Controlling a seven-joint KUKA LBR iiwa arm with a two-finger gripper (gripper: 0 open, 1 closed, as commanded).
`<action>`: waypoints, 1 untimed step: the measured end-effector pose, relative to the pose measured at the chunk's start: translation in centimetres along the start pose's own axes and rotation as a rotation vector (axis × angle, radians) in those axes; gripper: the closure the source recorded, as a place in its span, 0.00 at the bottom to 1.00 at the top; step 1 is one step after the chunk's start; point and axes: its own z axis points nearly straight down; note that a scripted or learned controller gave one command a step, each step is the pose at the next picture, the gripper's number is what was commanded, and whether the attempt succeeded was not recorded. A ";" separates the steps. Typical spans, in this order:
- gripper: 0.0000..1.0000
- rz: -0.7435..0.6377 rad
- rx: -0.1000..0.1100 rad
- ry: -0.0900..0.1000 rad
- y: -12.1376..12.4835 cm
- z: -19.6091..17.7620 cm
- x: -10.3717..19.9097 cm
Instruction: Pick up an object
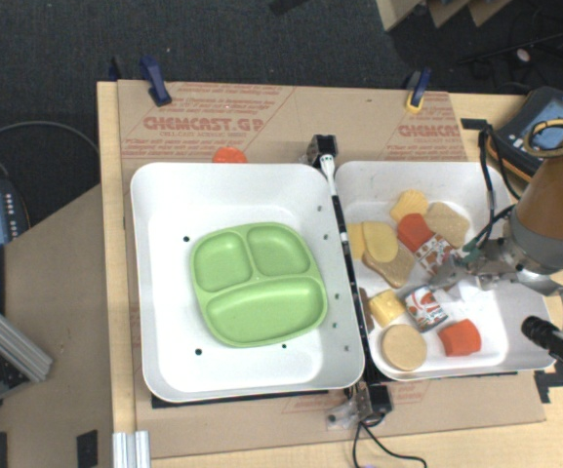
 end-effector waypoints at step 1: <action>0.00 -0.007 -0.017 -0.009 5.6 1.0 6.8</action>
